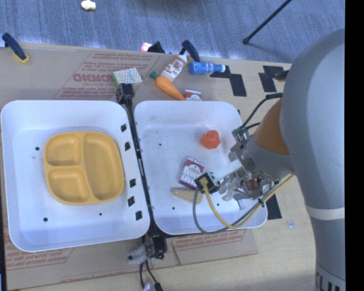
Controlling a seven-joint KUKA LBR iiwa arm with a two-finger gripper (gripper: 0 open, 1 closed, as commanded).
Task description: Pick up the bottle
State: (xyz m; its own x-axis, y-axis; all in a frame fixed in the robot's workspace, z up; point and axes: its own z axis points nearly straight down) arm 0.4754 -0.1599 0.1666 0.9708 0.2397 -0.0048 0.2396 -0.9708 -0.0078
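Grey, orange-banded arm looms largest, its fingers low in the right white bin; whether they are open or shut cannot be told. Just left of them lie a purple packet and a tan wedge. Well beyond, on the cardboard-covered counter, lies the blue plastic bottle

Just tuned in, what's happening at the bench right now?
The arm reaches into the right bin, its end effector low near that bin's right side, beside a small purple packet. An orange-red toy also lies in that bin. The blue bottle lies on the cardboard behind the bins, untouched. The left bin holds a yellow divided plate.
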